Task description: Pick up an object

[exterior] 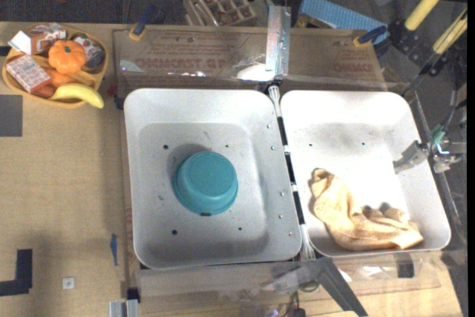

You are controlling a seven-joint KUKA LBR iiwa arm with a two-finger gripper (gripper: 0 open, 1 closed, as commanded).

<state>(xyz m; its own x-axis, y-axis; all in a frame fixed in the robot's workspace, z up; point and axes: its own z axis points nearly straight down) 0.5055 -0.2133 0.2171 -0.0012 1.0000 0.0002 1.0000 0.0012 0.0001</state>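
I am eyeing the crumpled tan cloth [361, 219] in the right white bin [349, 115]: soft, light, pinchable at a raised fold. Gripper state: I cannot tell.

A smooth plastic teal bowl [206, 182] is being shown at centre; soft, crumpled yellow cloth [360, 218] is being seen lower right.

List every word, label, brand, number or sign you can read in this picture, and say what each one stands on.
Nothing here reads with certainty.
Red print on the cardboard panel behind the bins: blurred and under glare, unreadable.
Small boxes in the fruit basket: print too small to read.
The teal bowl and yellow cloth: no text visible.
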